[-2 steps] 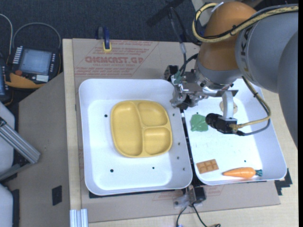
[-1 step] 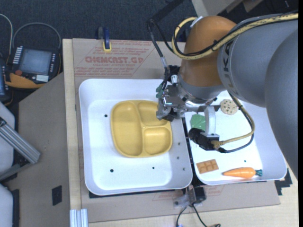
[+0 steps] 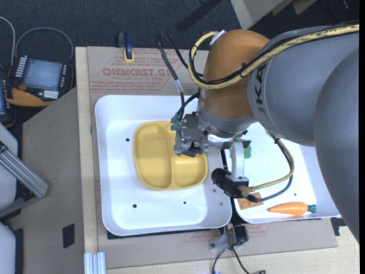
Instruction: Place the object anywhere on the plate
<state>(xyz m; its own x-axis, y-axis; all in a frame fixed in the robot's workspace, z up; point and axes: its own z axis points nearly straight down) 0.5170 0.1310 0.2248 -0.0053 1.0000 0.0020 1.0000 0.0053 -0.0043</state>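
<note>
Yellow divided plate (image 3: 154, 156) sits mid left bin (image 3: 114, 210). I've got the jaws (image 3: 185, 138) over plate's 3 o'clock rim; can't tell if they're open or gripping. Carrot (image 3: 288, 208) lies in right bin (image 3: 302, 170), approx 5 o'clock corner, well apart from plate.

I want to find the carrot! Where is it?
The carrot lies in the right-hand white bin, near its front edge at the lower right of the camera view, away from the yellow plate in the left bin.
</note>
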